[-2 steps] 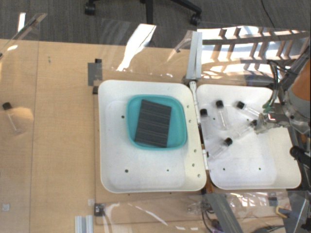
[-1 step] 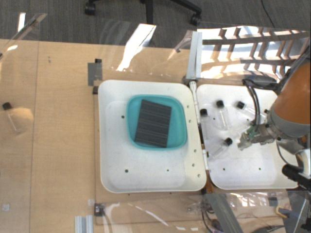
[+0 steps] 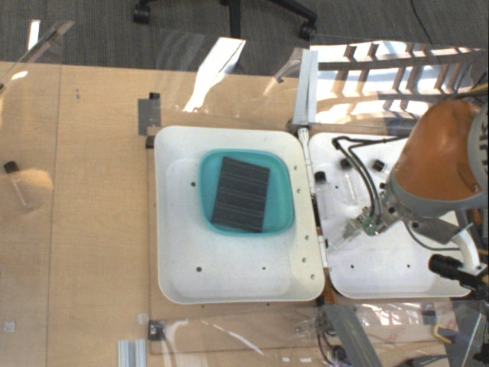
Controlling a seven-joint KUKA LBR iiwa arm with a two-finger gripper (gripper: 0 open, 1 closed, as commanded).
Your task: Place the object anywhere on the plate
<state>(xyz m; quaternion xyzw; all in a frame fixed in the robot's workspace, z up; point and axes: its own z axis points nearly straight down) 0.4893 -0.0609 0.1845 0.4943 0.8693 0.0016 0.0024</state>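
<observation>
Nearest the camera, along bottom edge: bench front w/ metal brackets and loose cables. Just beyond, 2 shallow white bins side by side, the left bin (image 3: 183, 274) and the right bin (image 3: 397, 281), touching along a middle seam.

Inside left bin, toward its far half: teal plate (image 3: 284, 197), rounded square. Flat on it, a dark ribbed rectangular object (image 3: 242, 195), long axis running near-to-far, tilted slightly, fully within plate rim.

Over right bin: grey arm w/ orange band (image 3: 439, 159), reaching in from right, wrist angled down-left. Gripper (image 3: 365, 225) low over right bin floor, well apart from plate, object lying to its left across the seam. Nothing visible between the fingers; how far open, cannot tell.

Judgement: object already on plate, task looks done.

Farthest: floor, chair base.
</observation>
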